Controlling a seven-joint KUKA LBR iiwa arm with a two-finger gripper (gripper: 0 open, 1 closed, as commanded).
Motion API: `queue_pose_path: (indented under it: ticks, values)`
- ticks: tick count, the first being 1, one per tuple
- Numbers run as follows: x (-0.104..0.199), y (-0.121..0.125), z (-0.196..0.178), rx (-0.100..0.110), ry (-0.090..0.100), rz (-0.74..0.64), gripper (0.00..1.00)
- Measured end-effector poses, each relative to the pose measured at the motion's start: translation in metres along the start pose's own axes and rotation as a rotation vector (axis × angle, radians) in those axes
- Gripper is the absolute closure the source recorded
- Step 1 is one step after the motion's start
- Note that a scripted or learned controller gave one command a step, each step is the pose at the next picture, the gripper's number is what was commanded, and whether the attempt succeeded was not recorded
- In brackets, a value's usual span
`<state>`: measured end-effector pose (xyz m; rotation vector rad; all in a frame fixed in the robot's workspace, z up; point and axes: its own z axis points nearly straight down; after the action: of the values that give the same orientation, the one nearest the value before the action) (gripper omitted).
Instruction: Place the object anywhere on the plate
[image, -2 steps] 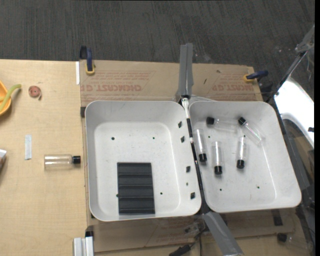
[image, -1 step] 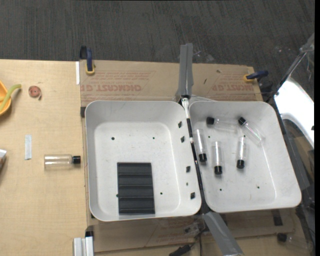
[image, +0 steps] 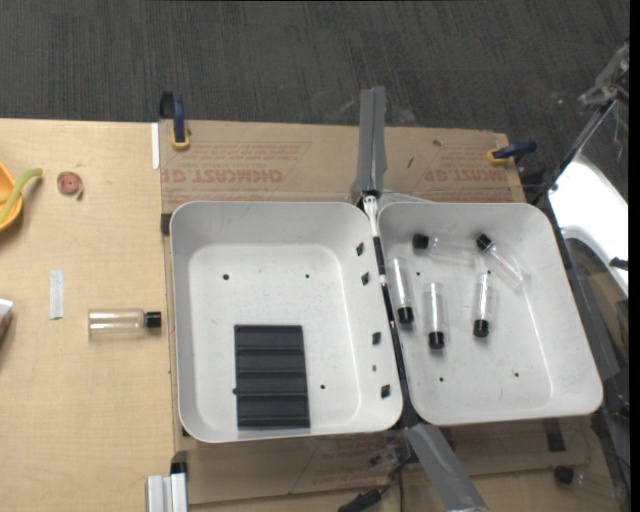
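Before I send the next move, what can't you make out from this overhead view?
- Robot arm: a white part at the right edge, cut off by the frame.
- Clear vials in the right bin: the two near the top overlap; contents too small to judge.
- Black ridged plate in the left bin: surface detail too dark.
- Yellow item: cut off by the left edge.

dark grey carpet floor (image: 300, 50) behind a wooden bench (image: 80, 400).
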<state>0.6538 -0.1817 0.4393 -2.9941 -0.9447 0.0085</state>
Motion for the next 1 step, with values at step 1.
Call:
queue_pose_path:
  ticks: [1]
  values:
    - [-0.0270,0.0306,-0.0002,-0.001,0.001,0.139,0.00]
